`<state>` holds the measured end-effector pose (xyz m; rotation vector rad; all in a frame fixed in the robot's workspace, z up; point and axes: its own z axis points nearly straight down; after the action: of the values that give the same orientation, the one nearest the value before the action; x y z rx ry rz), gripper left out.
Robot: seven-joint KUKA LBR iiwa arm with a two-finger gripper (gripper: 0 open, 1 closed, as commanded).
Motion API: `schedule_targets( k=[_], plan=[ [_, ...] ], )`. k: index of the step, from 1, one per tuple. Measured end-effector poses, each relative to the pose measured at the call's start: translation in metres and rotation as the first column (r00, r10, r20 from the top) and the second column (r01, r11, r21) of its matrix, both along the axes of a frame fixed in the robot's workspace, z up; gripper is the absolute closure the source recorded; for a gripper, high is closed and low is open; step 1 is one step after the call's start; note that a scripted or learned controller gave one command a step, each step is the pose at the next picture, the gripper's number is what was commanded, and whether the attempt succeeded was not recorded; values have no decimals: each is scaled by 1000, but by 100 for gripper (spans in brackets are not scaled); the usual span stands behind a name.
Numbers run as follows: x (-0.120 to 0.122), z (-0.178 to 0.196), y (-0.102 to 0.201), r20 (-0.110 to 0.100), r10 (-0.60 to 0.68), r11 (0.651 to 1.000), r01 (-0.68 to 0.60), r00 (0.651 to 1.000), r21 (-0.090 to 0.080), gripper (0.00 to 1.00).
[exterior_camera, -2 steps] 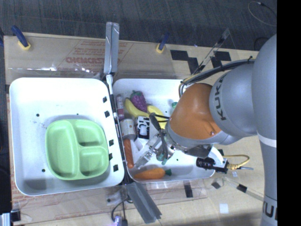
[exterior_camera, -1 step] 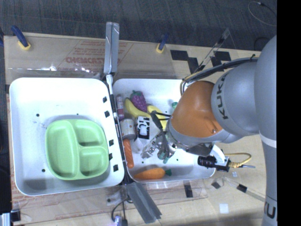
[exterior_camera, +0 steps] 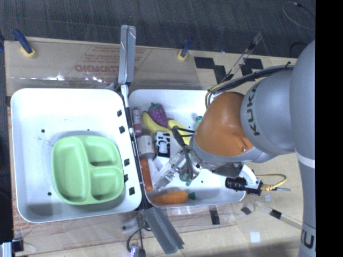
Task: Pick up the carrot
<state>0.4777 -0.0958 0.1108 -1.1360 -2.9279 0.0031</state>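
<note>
Camera view: "KUKA" on arm

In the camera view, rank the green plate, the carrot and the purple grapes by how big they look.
1. Green plate, in the left bin, by far the largest.
2. Carrot, at the near edge of the right bin.
3. Purple grapes, a little smaller than the carrot; the margin is narrow, so treat that order as unsure.

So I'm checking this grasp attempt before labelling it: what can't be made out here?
- Gripper: camera view, fingers blurred, open or shut unclear.
- Right bin: its right part hidden under the arm's orange band.
- Banana: partly covered by other items.
- Carrot: lies against the near wall, clear of the gripper.
</note>
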Motion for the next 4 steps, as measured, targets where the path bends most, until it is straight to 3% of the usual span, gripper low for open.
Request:
schedule_targets(
  k=[1, 2, 3, 4],
  plan=[
    [1, 10, 0, 1, 5, 1000, -5, 1000, 0, 100],
    [1, 10, 1, 1, 5, 1000, -5, 1000, 0, 0],
    [-2, -20, -34, -1, 50, 999, -50, 999, 3, 0],
    [3, -16, -77, 12, 382, 924, -382, 924, -5, 0]
  ],
)
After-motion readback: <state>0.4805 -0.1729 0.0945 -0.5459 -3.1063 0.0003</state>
